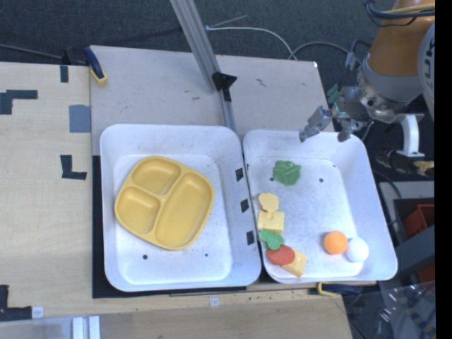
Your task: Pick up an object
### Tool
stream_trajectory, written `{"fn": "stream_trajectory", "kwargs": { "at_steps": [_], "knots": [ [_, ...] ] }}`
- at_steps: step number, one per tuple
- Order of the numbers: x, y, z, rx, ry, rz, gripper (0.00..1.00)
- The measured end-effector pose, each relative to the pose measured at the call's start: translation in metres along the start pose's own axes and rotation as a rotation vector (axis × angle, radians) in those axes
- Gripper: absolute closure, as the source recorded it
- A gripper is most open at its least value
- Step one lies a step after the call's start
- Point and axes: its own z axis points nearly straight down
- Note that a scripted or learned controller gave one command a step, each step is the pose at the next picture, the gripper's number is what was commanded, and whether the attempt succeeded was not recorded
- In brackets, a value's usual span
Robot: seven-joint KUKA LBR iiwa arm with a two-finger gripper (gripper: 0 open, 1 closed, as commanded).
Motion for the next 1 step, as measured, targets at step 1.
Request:
{"fn": "stream_trajectory", "kwargs": {
  "at_steps": [1],
  "knots": [
    [-0.015, 0.058, 0.0741, 0.003, -0.003, 0.001, 0.0]
  ]
}}
